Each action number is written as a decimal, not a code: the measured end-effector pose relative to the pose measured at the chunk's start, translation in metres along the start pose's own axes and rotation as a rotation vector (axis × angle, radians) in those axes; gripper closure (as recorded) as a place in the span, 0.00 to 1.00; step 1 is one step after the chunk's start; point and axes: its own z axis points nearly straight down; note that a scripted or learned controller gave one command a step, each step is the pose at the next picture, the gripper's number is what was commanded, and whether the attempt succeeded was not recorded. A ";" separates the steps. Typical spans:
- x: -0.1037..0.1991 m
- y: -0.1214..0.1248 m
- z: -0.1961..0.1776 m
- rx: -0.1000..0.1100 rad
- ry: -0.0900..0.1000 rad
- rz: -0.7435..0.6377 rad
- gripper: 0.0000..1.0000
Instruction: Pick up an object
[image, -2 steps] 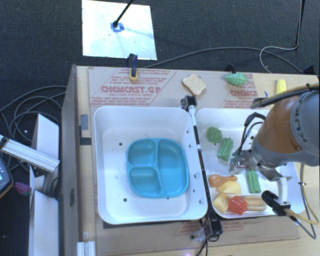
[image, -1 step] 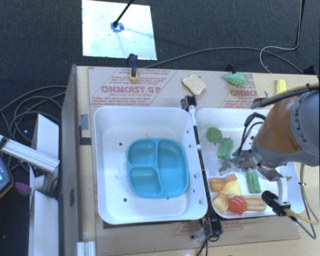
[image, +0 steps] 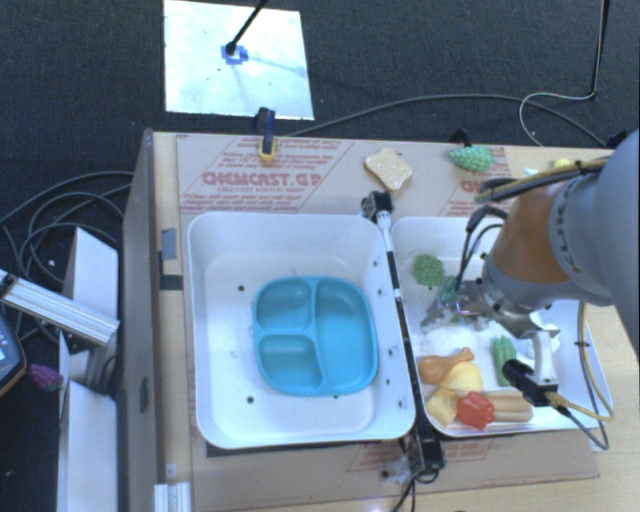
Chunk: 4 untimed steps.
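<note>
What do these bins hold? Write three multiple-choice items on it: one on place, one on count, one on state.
1. Where is the blue tray?
A. left bin
B. right bin
C. on the cardboard

2. How many compartments does the tray have?
A. two
B. three
C. five

3. How does the bread slice lie?
A. inside the right bin
B. on the tray
C. on the cardboard behind the bins

Answers: 1 A, it sits in the left bin. 2 B, three hollows show. 3 C, it lies outside both bins.

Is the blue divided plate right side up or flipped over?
Right side up: the blue plate shows its three recessed compartments, facing up, in the left bin.
</note>
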 end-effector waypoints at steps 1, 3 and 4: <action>-0.011 0.071 0.000 -0.001 -0.001 -0.001 0.00; 0.000 0.048 -0.011 -0.001 -0.002 -0.003 1.00; 0.078 0.037 -0.101 -0.002 0.001 -0.002 1.00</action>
